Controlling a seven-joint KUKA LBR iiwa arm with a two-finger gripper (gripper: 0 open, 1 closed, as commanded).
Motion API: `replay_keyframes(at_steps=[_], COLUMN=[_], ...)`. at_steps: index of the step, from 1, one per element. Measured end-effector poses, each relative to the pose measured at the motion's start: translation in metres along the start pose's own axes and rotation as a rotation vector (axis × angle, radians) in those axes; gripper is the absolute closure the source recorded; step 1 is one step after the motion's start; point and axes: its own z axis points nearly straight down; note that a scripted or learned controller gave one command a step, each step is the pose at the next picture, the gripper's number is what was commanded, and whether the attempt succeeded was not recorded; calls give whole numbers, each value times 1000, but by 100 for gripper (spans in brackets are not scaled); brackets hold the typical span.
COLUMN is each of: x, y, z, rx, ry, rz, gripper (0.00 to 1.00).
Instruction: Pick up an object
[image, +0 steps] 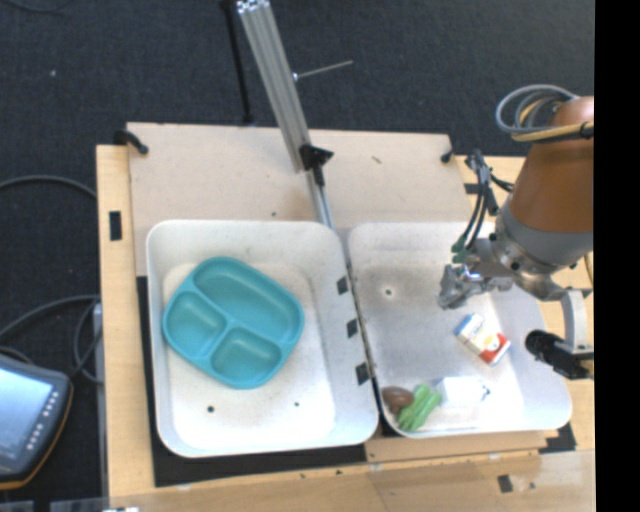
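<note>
Two shallow white bins sit side by side on the worktop (250, 170). The left bin (250, 420) holds one thing — a teal divided plate (233, 321) with three compartments, lying flat toward the bin's left half.

The right bin (400, 260) carries the loose objects. A small white carton with red and blue markings (481, 338) lies right of centre. Along the near edge, a brown rounded object (397, 397) sits just beside a green object (423, 406), the two touching or nearly so, and a white object (463, 390) lies just to their right.

The arm (548, 190) reaches in from the right, and its gripper (455, 288) is over the right bin, up and to the left of the carton — nothing shows between its fingers, and whether they are apart or together I cannot tell.
</note>
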Motion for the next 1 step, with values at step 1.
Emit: replay_keyframes(at_steps=[1], x=[41], y=[9], z=[57], rx=[-1], ry=[-1], rz=[0], gripper=[100])
